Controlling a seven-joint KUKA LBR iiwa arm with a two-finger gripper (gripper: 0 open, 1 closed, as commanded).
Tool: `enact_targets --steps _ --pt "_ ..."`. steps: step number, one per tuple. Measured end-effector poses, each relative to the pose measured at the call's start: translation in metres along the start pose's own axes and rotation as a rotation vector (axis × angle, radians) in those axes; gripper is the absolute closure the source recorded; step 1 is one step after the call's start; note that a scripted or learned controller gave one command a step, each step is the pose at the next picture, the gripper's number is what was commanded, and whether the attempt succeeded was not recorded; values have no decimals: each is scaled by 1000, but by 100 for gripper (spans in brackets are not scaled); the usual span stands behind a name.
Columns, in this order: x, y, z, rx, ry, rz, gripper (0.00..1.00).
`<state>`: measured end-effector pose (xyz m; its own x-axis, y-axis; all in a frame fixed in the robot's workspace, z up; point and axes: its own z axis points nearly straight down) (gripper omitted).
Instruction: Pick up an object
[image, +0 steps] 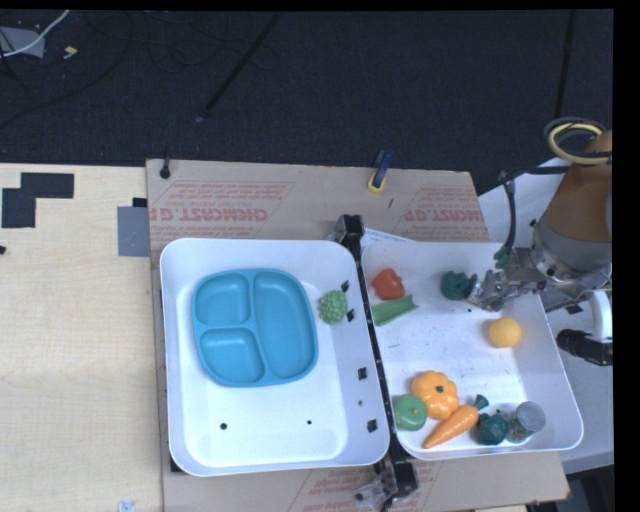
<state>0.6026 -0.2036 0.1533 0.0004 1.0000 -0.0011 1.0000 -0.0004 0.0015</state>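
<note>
The right bin (560, 400) holds the loose toy food. A red pepper (388, 284) and a green pod (393, 311) lie near its left wall. A dark green piece (457, 285) sits at the back, just left of my gripper (492, 291), which hangs low over the bin's back right part. A yellow lemon (504, 332) lies just in front of the gripper, apart from it. Along the front lie an orange pumpkin (434, 392), a green round piece (409, 411), a carrot (450, 425), a teal piece (491, 428) and a grey can (527, 417).
The left bin (200, 430) holds a blue divided plate (253, 327) and a small broccoli (333, 306) by its right wall. A black divider (366, 330) runs between the bins. The arm's orange band (582, 195) stands at the right, with cables beside it.
</note>
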Motion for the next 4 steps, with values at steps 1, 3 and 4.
enact_targets --steps 1,3,4 --pt "-2 1 -42 0 1 0 100" --pt "52 10 -86 2 3 -5 100" --pt "103 27 -89 2 2 -5 100"
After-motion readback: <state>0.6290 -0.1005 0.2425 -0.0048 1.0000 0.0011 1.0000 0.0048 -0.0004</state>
